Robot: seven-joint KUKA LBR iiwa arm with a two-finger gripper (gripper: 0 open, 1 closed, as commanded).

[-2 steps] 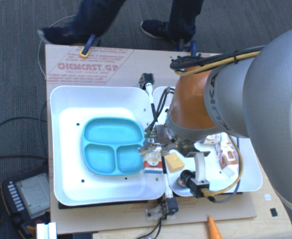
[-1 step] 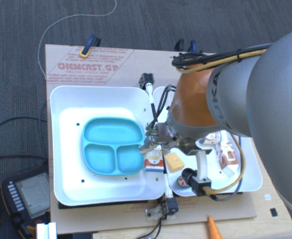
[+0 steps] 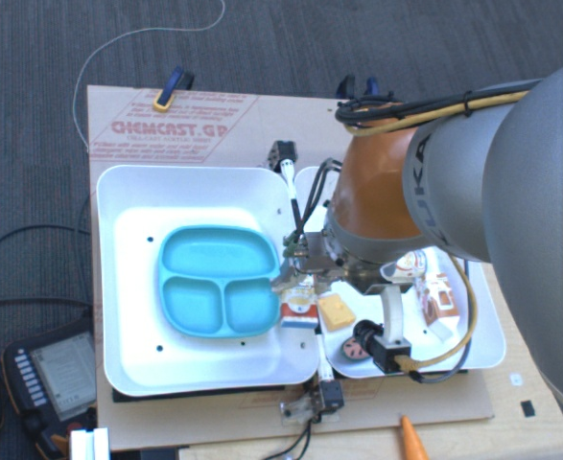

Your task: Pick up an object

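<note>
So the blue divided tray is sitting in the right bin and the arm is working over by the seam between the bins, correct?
Not quite. In the camera view, the blue divided tray sits in the left bin, not the right bin. The rest holds: the arm reaches in and its gripper is at the seam between the bins.

A single fixed camera is looking down at a slant from above the bench, taking in both shallow white plastic bins (image 3: pixel 118 257) side by side, while the grey arm with its orange band (image 3: pixel 473 180) is reaching in from the right.
</note>
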